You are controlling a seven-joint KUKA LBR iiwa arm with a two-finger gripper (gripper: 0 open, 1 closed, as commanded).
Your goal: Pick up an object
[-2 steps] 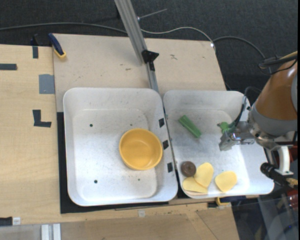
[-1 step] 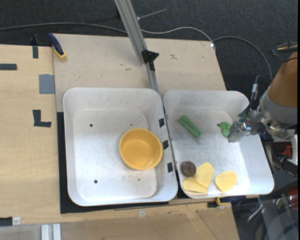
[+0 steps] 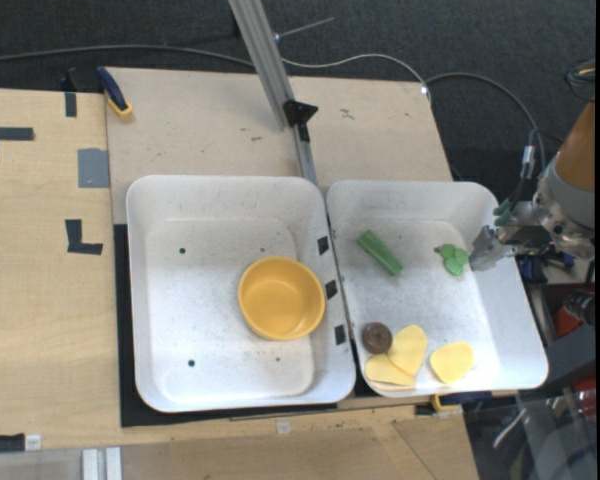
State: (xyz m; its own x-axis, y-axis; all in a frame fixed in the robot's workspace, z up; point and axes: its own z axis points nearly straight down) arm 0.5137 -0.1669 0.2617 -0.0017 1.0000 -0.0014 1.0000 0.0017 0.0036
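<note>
At the frame's right edge the gripper [image 3: 483,251] hangs over the right bin [image 3: 500,313], its tip just beside a small green piece [image 3: 454,259]; whether it is clenched or released I cannot tell. That bin also holds a green block [image 3: 379,252], a brown round thing [image 3: 377,337] and three yellow chips [image 3: 417,357] near its lower rim. The left bin [image 3: 165,268] holds a yellow bowl [image 3: 281,298], with open floor toward its left wall
</note>
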